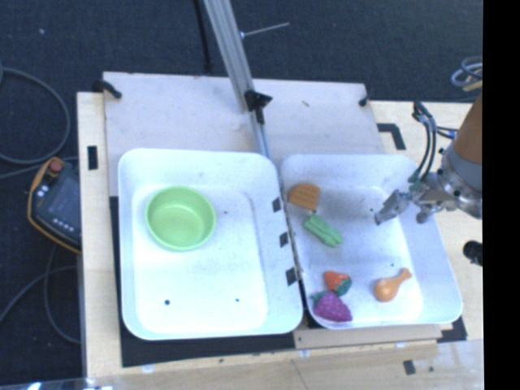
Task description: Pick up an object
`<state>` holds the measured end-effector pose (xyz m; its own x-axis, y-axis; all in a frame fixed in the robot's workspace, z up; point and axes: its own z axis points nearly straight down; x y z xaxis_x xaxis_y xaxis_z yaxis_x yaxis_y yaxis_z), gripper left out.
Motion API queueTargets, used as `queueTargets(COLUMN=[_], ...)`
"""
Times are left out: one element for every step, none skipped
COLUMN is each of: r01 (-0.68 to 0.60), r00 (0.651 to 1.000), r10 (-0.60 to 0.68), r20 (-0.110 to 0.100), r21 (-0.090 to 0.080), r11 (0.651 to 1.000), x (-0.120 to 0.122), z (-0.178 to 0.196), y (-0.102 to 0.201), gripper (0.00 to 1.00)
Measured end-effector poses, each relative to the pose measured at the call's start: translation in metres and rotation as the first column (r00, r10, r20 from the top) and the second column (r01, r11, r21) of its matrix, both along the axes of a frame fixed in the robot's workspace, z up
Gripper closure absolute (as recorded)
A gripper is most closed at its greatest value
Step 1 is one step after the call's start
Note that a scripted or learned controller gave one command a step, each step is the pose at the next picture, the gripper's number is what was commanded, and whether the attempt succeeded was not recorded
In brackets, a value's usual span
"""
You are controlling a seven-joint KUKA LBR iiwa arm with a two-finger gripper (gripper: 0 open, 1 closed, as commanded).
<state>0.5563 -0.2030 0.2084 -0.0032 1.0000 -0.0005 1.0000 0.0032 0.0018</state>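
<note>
- Reaching in from the right, the hand (404, 207) hovers over the upper right part of the right bin (370, 173), with bare white floor under it.
- Its grey fingers point left toward the bin's middle; whether they are apart or together I cannot tell, and nothing shows between them.
- Grey wrist and cables sit above the bin's right rim, near the top right corner.
- Five small toys lie in the right bin, all apart from the hand.
- An orange-brown bread piece (304, 196) lies close to the bin's left wall, near the upper left corner.
- A green vegetable (323, 231) lies tilted just below it, also near the left wall.
- A red-and-green strawberry (337, 282) and a purple grape bunch (332, 306) sit close together at the bottom edge, the grapes right against the front rim.
- An orange drumstick (391, 286) lies to their right, in the lower right part, with free floor around it.
- The bin's middle and upper right are open room.
- The left bin (203, 299) holds a green bowl (180, 218) in its upper left part; the rest of its floor is bare.
- Both bins touch side by side on the tabletop (171, 108).
- A slanted metal pole (231, 43) runs from the top down to the seam between them.
</note>
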Motion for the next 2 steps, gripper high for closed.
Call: queueTargets(r01=[0.0, 0.004], r00=[1.0, 1.0], r10=[0.0, -0.004], r20=[0.0, -0.007], r21=[0.0, 0.0], r11=[1.0, 1.0], x=[0.0, -0.002], z=[0.0, -0.063], y=[0.0, -0.002], gripper=[0.0, 0.0])
